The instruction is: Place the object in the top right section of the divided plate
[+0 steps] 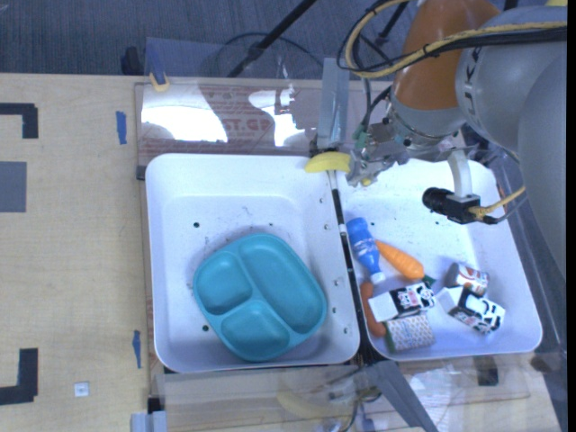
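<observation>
A teal divided plate (259,295) with three sections lies in the left white bin (180,196), toward its front. A small yellow banana (328,162) rests at the far end of the rim between the two bins. My gripper (362,171) hangs just to the right of the banana, over the far left corner of the right bin (513,268). The wrist hides whether it touches the banana. The grey arm with its orange band (441,25) reaches in from the upper right.
In the right bin lie a blue bottle (364,247), an orange carrot (400,260), a cow-patterned carton (407,301), a small can (471,280), another cow-patterned box (478,314) and a mesh-patterned item (410,333). A black connector (448,203) juts from the arm.
</observation>
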Tool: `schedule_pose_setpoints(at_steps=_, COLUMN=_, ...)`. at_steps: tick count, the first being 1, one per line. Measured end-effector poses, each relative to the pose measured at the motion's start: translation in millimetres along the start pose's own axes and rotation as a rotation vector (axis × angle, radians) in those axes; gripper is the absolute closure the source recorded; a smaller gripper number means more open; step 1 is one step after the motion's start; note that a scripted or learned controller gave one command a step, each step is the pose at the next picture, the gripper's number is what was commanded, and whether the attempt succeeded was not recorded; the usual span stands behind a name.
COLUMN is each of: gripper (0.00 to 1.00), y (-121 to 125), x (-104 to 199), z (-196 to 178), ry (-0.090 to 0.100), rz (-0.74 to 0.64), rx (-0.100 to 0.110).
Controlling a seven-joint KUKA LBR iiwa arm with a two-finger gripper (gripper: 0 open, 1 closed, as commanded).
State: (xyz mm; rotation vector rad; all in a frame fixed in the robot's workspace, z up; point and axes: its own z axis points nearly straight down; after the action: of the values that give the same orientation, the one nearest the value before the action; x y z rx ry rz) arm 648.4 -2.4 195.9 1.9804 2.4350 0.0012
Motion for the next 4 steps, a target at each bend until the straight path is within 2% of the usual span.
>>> schedule_pose_setpoints(at_steps=1, gripper=1.0, y=-91, x=52, z=11, ry=0.003, rz=-0.108, rx=0.003)
schedule_pose_setpoints(at_steps=2, gripper=1.0, y=-110, x=137, z=43, ry=0.004, rz=-0.303, rx=0.005)
schedule_pose_setpoints(at_steps=3, gripper=0.0, y=-110, x=137, z=43, ry=0.003, rz=-0.302, rx=0.004)
schedule_pose_setpoints(at_steps=4, gripper=0.0, y=-57, x=137, z=-5, ry=0.002, rz=-0.757, rx=-0.002)
